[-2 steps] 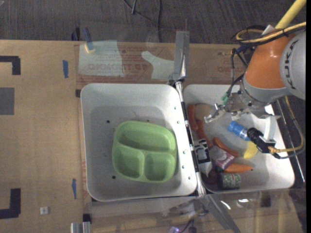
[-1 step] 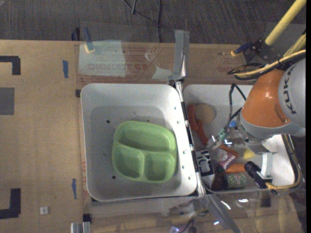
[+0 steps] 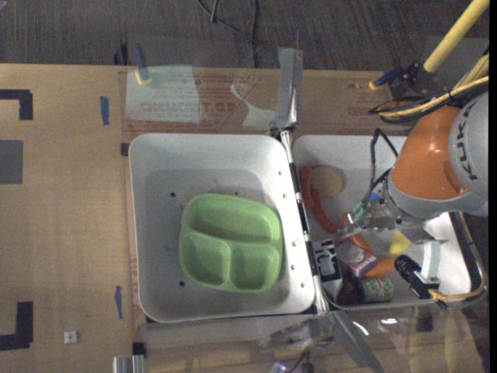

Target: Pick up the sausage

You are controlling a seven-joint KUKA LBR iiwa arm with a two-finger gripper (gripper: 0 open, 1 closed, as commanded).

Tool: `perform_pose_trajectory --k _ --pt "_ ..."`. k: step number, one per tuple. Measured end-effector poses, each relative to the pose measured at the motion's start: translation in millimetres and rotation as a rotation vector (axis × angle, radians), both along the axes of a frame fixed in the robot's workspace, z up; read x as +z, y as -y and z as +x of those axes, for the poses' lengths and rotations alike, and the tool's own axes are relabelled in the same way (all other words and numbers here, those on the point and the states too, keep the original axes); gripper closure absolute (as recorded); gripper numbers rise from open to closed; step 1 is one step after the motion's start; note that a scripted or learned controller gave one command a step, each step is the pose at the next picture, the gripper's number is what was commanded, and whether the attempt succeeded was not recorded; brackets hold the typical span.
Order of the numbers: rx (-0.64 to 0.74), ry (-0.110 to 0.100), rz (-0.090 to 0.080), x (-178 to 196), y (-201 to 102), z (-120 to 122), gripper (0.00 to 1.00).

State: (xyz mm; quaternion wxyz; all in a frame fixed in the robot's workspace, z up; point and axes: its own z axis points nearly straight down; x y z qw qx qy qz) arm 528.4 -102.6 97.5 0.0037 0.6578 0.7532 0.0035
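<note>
Red-orange and curved, the sausage lies in the right bin, just right of the frame's centre. It hugs that bin's left wall. Its upper end bends round a pale tan disc, and its lower end runs down and to the right, toward the gripper.

In the camera view the gripper hangs low in the right bin, just beside the sausage's lower end. I cannot tell whether the two touch. The arm's orange band and grey wrist come in from the right edge of the frame and hide much of the tool from above. For that reason I cannot tell whether the gripper is open or closed, and nothing is visibly held.

The lower part of the right bin is crowded. A purple-pink packet, an orange piece, a yellow piece and a green can sit close together below the gripper. The left bin holds a green divided plate, well apart from all this.

The placement looks deliberate. The wall and the disc hem in the sausage's upper half, so its lower end is probably the freest part to close on, and the arm seems to be lining up there. I judge the pick not yet made. The wall and the packet nearby could each spoil the grasp.
</note>
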Motion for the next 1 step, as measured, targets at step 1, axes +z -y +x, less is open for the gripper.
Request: perform_pose_trajectory --k 1 --pt "-0.228 -0.010 0.000 74.0 -7.2 -14.2 1.00"
